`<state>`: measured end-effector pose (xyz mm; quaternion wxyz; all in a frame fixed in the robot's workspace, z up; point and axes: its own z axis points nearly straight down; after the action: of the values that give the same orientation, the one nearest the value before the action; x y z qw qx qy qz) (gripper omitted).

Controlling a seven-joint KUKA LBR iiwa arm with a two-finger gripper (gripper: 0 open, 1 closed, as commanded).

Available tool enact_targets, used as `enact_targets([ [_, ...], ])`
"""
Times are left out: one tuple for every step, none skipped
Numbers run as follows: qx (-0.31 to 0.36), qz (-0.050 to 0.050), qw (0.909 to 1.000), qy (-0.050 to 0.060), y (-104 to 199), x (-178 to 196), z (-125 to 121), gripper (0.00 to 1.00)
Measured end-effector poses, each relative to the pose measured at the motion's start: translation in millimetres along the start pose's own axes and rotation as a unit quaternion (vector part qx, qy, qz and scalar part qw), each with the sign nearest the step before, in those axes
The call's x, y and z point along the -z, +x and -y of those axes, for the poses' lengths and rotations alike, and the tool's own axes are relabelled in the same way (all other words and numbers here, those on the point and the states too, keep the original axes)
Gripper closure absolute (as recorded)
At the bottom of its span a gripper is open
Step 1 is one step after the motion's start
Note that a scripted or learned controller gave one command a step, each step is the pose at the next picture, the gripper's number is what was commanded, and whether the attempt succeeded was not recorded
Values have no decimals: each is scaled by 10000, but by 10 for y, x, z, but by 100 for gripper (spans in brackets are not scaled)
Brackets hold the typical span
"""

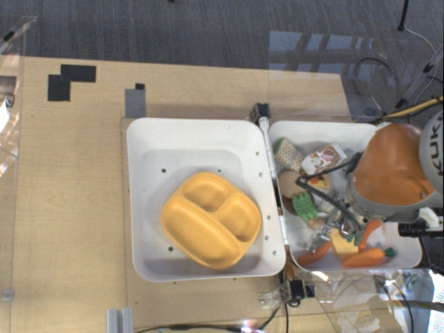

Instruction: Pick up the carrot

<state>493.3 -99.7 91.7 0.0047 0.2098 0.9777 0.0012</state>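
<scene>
Fingers [331, 229] of the arm hang low in the right bin, dark and thin among cables; how far apart they stand cannot be told, and nothing is seen clamped between them

On the far left of the tabletop [69, 207] sit black square marks. Next comes the left bin [142, 207], which holds a yellow divided plate [211, 218] with three hollows, lying near the bin's middle.

Past the rail between the bins lies the right bin [409, 259], crowded with toy food: a green-and-white piece at its upper left, a white and red packet [323, 159] beside it, a brownish round piece below that, and a green ridged piece [304, 205] lower down. A red piece [312, 256] lies along the near wall, a yellow block [343, 244] beside it.

The carrot [363, 258] lies near the bin's lower right edge, just right of and below the fingers, apart from them. Its long axis runs nearly left to right, slightly tilted; the orange tip points left and the green top points right. The arm's orange band [392, 165] looms above it
</scene>
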Motion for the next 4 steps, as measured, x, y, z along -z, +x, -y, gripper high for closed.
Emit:
enact_targets([
  [1,28,10000,-22,-25,120,-27,100],
  [409,-1,9992,-14,-26,-20,101,100],
  [403,54,9992,-36,-60,99,74,100],
  [678,16,9977,4,3,-15,29,100],
])
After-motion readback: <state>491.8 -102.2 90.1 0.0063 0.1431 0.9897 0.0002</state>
